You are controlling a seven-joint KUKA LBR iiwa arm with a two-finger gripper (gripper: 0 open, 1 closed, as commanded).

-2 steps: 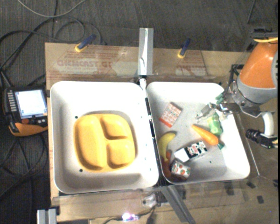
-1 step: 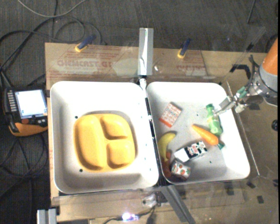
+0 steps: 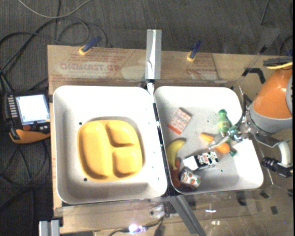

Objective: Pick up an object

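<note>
Objects for picking lie in the right bin [image 3: 246, 173], while the left bin [image 3: 64, 181] carries a yellow compartment tray [image 3: 110, 149] lying flat near its middle. Left of the table [image 3: 59, 58], on the floor, a small screen device [image 3: 32, 108] glows. Between the bins' far ends a grey upright post [image 3: 153, 53] stands. Within the right bin, going rightward: a yellow banana [image 3: 174, 151] near the left wall, a red-and-white can [image 3: 189, 177] at the near edge just beside it, a small pinkish packet [image 3: 179, 120] farther back, and a black-and-white carton [image 3: 201, 160] lying tilted near the middle. Farther right sits an orange piece [image 3: 207, 138], and a green item [image 3: 222, 117] behind it. The tool [image 3: 228, 140] sits low in the bin's right part, amid green and orange pieces; the clutter there makes it hard to judge, so I cannot tell whether it grips anything. The orange-banded arm [image 3: 275, 100] enters from the right.
</note>
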